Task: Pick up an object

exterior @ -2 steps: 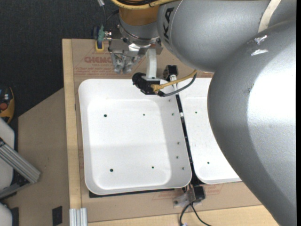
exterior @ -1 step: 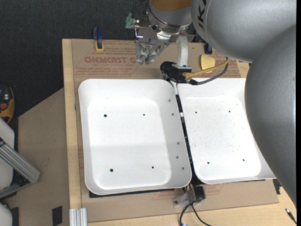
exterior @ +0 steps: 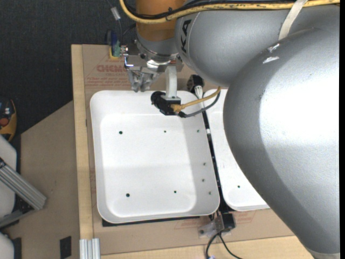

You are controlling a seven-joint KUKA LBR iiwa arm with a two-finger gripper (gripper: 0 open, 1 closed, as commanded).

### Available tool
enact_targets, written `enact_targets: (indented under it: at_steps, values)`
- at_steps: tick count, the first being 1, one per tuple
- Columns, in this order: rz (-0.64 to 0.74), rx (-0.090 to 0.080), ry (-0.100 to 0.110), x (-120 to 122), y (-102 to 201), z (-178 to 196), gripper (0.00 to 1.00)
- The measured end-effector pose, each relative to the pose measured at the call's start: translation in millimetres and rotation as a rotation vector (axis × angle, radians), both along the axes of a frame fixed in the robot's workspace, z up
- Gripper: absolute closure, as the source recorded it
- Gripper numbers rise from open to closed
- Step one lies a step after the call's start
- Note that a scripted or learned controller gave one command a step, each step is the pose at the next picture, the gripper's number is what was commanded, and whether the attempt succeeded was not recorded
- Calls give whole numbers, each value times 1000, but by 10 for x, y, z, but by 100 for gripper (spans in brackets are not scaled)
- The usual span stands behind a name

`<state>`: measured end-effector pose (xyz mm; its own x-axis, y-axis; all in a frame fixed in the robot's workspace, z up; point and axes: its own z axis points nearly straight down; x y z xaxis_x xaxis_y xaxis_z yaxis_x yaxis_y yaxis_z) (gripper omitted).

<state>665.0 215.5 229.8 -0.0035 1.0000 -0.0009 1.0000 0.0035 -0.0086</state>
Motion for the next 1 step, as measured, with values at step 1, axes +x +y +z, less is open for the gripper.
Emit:
enact_targets:
  at_steps: [1]
  values:
    - [-5,2,-12,-66,-181,357,100]
